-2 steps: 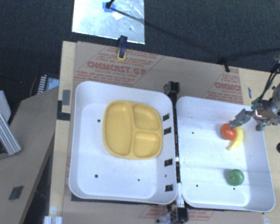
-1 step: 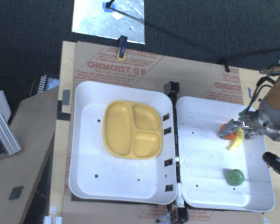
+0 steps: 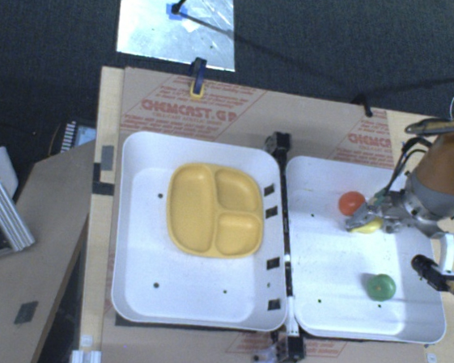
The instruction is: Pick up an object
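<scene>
— So where is the end effector [image 3: 367, 219]?
— Low in the right bin [image 3: 334, 315], near that bin's far edge, at the tip of the grey arm [image 3: 448, 173] reaching in from the right.
— Open or closed?
— I cannot tell; it is too small and cluttered. A yellow object [image 3: 366, 226] lies right at its tip, but whether it is gripped is unclear.
— What else is nearby?
— An orange ball [image 3: 351, 203] just beside the yellow object, toward the far edge. A green ball [image 3: 379, 287] lies well apart, toward the near right corner.
— And the left bin [image 3: 137, 288]?
— It carries a yellow divided plate [image 3: 214, 210] around its middle. Both bins rest on the tabletop [image 3: 243, 109].
</scene>
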Available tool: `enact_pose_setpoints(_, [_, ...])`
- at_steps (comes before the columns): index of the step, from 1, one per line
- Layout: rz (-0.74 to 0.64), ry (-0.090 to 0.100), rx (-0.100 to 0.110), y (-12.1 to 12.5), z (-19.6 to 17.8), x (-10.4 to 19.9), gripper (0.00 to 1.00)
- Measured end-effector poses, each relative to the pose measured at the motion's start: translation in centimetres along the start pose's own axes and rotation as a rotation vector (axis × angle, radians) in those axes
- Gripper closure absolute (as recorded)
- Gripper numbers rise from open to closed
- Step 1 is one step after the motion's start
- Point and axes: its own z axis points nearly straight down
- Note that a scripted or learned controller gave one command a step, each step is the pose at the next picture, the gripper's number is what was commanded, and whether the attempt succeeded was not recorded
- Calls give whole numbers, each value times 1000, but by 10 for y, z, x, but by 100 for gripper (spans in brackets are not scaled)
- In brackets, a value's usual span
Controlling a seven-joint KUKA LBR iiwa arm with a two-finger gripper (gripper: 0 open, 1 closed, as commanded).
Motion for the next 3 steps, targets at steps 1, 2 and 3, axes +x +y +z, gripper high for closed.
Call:
enact_pose_setpoints(1, [0,-1,-4,1,-13,0,100])
enact_pose_setpoints(2, [-4,-1,-7,14,-68,-2,100])
enact_pose_setpoints(3, [-5,-2,-7,12,-133,-3,100])
